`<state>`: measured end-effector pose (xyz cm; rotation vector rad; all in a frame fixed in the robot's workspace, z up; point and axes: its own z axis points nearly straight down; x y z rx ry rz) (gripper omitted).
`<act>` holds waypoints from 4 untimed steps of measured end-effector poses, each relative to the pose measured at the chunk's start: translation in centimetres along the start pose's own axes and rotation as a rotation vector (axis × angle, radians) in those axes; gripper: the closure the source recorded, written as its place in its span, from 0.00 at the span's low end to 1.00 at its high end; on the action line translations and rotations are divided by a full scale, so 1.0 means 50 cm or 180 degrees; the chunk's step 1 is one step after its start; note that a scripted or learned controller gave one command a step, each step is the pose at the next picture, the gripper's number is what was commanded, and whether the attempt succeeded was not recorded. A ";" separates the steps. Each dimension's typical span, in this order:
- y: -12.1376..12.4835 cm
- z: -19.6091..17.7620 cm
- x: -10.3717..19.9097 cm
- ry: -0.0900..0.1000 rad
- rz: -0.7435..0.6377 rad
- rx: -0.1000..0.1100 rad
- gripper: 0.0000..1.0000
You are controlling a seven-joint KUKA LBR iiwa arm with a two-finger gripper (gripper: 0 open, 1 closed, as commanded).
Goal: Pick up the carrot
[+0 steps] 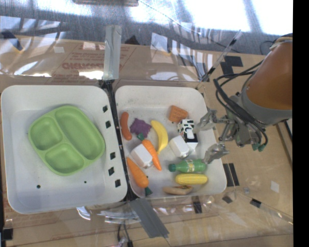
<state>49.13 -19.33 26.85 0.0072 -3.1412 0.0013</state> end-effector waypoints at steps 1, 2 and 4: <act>0.117 0.353 -0.055 -0.0006 0.0509 -0.0004 0.00; 0.189 0.349 -0.047 -0.0025 0.0060 0.0022 0.00; 0.195 0.343 0.006 -0.0068 -0.1315 0.0029 0.00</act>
